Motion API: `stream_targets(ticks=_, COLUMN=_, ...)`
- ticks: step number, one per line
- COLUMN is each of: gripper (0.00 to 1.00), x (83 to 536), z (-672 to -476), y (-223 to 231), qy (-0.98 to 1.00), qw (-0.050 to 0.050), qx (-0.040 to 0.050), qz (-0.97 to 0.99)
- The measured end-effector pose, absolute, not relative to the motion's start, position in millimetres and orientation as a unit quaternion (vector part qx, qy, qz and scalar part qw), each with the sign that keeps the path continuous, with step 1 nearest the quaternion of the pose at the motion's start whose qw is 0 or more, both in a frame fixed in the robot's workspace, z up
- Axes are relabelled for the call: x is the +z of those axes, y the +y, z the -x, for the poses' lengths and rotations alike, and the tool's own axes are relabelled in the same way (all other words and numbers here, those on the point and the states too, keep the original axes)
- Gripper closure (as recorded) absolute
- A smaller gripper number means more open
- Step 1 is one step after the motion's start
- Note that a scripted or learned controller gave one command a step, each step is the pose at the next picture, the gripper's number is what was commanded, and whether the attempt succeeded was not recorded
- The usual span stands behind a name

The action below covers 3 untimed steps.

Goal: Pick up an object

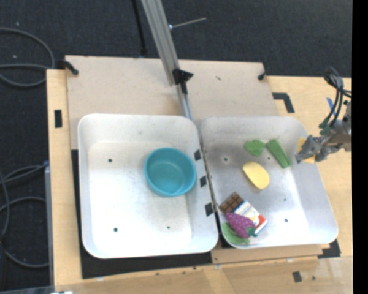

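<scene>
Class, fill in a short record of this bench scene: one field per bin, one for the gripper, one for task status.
left bin: round blue plastic bowl
right bin: yellow oval object; green stick; small green piece; brown chocolate bar, purple grape bunch and a small packet in the near left corner
gripper: at the right bin's right edge, beside the green stick
task status: nothing seen lifted

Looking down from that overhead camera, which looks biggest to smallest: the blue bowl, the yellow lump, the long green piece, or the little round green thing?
1. blue bowl, clearly the largest
2. yellow lump and long green piece look about alike in area, so I won't rank them
3. round green thing, the smallest
</scene>
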State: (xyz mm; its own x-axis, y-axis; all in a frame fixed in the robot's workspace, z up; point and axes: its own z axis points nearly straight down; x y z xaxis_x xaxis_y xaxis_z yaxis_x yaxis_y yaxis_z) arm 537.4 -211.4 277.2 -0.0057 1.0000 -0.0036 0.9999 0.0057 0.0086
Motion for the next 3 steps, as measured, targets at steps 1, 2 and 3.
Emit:
stream_targets(ticks=1, gripper=1.00, x=273, z=-524.3, y=-166, qy=0.709, qw=0.001, qx=0.0001, qz=-0.705)
stream_targets(ticks=2, gripper=1.00, x=278, z=-525.1, y=-114, qy=0.710, qw=0.000, qx=0.0010, qz=-0.704)
stream_targets(ticks=3, gripper=1.00, x=259, z=-522.1, y=-63, qy=0.709, qw=0.000, qx=-0.0001, qz=-0.705)
